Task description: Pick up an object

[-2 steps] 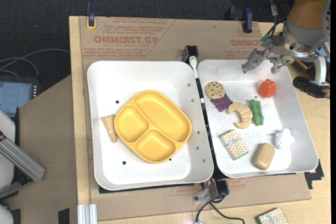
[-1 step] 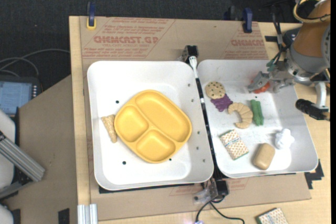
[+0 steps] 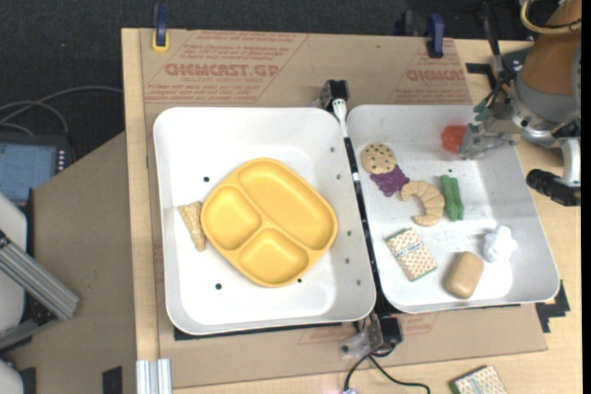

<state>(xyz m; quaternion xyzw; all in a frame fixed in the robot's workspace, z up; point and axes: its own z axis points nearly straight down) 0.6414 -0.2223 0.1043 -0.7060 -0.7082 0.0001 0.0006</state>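
The right bin (image 3: 526,198) holds several small items: a red-orange piece (image 3: 452,138), a round cookie (image 3: 377,159), a purple piece (image 3: 390,181), a croissant (image 3: 426,201), a green stick (image 3: 452,197), a patterned packet (image 3: 411,254), a white crumpled piece (image 3: 499,244) and a tan oval lump (image 3: 464,274). My gripper (image 3: 476,141) hangs low over the bin's far right corner, just right of the red-orange piece and touching or nearly touching it. Nothing is visibly lifted.
In the left bin (image 3: 175,152) lies a yellow divided plate (image 3: 268,220), with a tan cracker strip (image 3: 193,223) against its left edge. The grey arm (image 3: 545,97) comes in over the right bin's far right rim. A black divider (image 3: 349,161) runs between the bins.
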